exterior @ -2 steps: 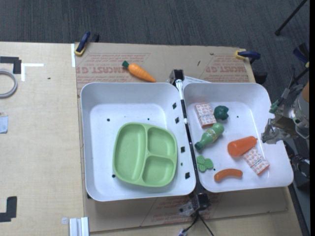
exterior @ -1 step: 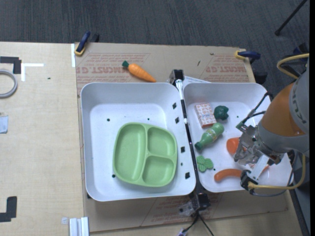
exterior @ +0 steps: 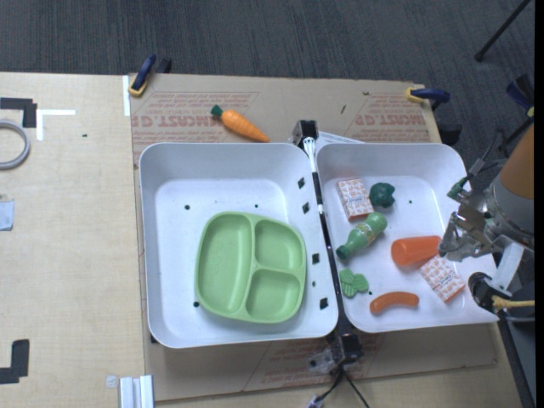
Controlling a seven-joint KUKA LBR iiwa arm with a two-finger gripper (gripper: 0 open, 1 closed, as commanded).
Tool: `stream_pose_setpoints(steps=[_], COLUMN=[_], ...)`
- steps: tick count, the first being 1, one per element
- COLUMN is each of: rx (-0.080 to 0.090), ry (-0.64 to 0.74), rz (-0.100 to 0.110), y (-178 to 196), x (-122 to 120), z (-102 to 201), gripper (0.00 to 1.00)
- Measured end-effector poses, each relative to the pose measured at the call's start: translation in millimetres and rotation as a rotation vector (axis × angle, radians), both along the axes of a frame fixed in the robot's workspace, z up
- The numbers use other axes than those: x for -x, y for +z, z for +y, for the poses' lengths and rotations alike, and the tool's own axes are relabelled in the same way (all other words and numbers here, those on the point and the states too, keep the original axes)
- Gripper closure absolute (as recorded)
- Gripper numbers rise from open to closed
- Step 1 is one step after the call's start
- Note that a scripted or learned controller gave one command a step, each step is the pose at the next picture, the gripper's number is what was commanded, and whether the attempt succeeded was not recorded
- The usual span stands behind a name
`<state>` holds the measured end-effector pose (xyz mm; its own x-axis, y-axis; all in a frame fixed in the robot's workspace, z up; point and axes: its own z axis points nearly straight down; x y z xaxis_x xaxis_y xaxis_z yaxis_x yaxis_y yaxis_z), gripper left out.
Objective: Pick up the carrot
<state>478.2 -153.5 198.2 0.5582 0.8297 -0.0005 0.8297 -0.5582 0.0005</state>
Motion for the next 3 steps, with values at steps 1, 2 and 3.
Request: stream_pose_setpoints(steps=[1,2,3], rx=[-0.002,0.001,0.002], ry=[-0.238,0.456,0.552], rz=[0.003,-0.002,-0.001], y=[-106.4,25.1,90.6], x=[1.1,-0.6,-0.2], z=[55.6,50.8,-25.1], gripper=[1.00,1.00,1.00])
